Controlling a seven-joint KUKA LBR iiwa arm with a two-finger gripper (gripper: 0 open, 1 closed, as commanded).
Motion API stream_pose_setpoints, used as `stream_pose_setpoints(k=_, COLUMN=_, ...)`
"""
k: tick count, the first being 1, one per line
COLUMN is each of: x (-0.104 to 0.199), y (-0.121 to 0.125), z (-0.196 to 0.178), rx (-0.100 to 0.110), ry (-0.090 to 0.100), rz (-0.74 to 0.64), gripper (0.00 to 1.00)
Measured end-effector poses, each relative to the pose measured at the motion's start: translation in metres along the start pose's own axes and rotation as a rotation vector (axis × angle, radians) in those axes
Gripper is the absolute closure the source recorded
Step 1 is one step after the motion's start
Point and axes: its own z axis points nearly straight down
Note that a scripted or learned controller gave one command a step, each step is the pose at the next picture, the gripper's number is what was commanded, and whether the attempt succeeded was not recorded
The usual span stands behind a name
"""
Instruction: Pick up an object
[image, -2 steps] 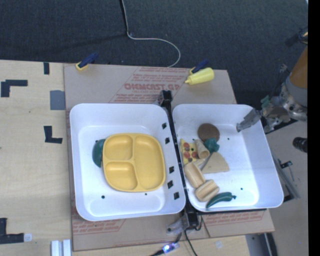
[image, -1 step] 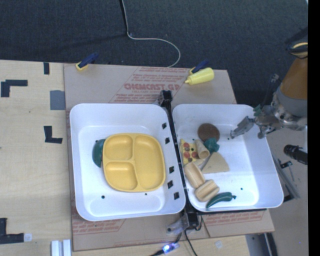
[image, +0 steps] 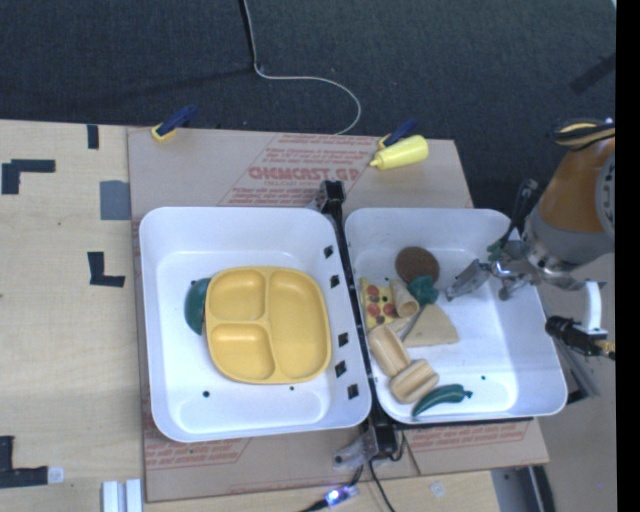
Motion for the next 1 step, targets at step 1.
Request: stream_pose_setpoints(k=1, x=0.0008, y=0.001, z=0.0487, rx=-0.009, ry=-0.003, rz=-0.001, gripper=0.0)
